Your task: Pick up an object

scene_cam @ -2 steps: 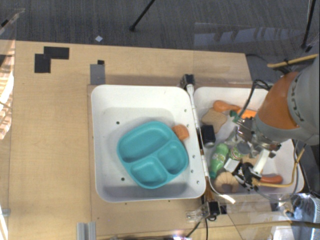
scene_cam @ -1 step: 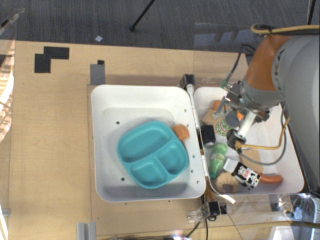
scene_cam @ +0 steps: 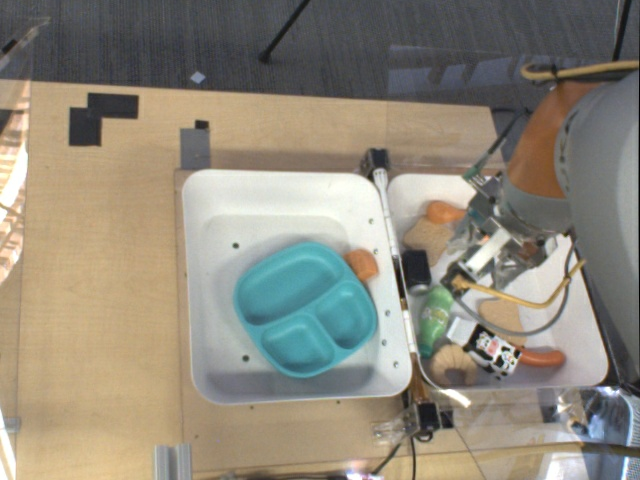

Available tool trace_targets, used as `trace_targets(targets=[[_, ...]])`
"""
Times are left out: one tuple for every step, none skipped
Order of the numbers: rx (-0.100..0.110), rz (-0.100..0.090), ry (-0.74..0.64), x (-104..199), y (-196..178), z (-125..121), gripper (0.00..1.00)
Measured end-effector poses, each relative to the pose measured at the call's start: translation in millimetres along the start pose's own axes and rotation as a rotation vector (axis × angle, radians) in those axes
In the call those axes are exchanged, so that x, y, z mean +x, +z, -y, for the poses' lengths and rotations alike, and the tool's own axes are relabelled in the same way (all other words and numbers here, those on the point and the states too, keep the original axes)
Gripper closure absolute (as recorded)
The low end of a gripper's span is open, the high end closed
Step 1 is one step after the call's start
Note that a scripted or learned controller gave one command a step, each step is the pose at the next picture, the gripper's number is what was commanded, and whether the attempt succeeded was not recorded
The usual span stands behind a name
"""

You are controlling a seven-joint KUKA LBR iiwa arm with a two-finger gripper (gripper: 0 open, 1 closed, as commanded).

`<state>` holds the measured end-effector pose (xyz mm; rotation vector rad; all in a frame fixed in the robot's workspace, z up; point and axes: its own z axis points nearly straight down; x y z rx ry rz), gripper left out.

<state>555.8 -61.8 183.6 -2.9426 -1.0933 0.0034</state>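
The arm (scene_cam: 560,158) is in over the right bin (scene_cam: 580,333), wrist low above the clutter. From up here I cannot tell whether the jaws are apart or together. Nothing shows between them, so I'd say the pick is not yet made.

The candidates all sit in that bin. A green bottle (scene_cam: 436,313) lies just beside the wrist, by the bin's left wall. A tan lump (scene_cam: 428,234) and an orange piece (scene_cam: 442,211) are at the far end. A black-and-white toy (scene_cam: 495,352) and a red sausage (scene_cam: 545,358) are at the front. It's crowded, with things touching, so the smart play is a straight-down approach on one item with free flanks. The bottle looks round and may roll away.

The left bin (scene_cam: 215,228) holds a teal plate (scene_cam: 305,310) with an orange lump (scene_cam: 362,264) at its rim. The surface (scene_cam: 100,298) is pale wood, with black tape marks (scene_cam: 100,116) at its far corner and dark carpet (scene_cam: 150,18) beyond.
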Motion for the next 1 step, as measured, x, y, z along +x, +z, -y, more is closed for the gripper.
trace_targets(targets=[[-0.003,-0.003,0.440,-38.4,-34.1,-29.6,1.00]])
